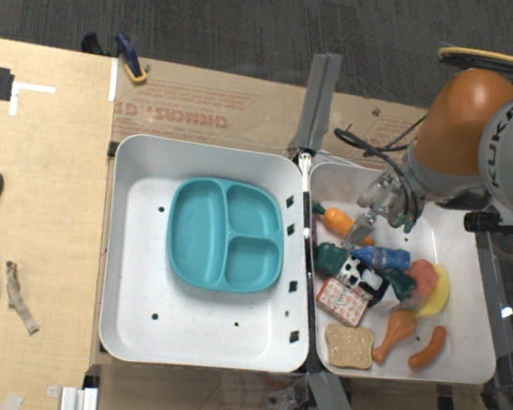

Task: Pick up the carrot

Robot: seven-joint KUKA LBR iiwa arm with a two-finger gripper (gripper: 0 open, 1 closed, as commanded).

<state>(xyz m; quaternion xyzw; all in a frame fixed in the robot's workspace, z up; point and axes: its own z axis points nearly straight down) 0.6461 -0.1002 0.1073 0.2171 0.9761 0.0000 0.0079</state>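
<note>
Nearest the camera, in the right-hand white bin [461, 366], a flat slice of toast [348, 346] lies at the front edge; beside it sit a tan chicken drumstick [396, 333] and a smooth orange sausage shape [428, 348]; the bare floor of this bin is mostly along its right side. Just behind them lie a small printed carton [344, 300], a black-and-white toy [360, 276], a dark green piece [331, 256], a blue bottle [381, 259] lying down, and a pink and yellow piece [429, 285], all crowded and touching. Further back, the carrot [337, 222], short, orange and rounded, lies near the bin's left wall, slightly apart from the heap. The gripper [364, 226] hangs just right of the carrot, its thin metal fingers pointing down; nothing is seen between them, and how wide they stand cannot be told. In the left bin [126, 257] rests a smooth teal divided plate [227, 235], with open white floor around it.
</note>
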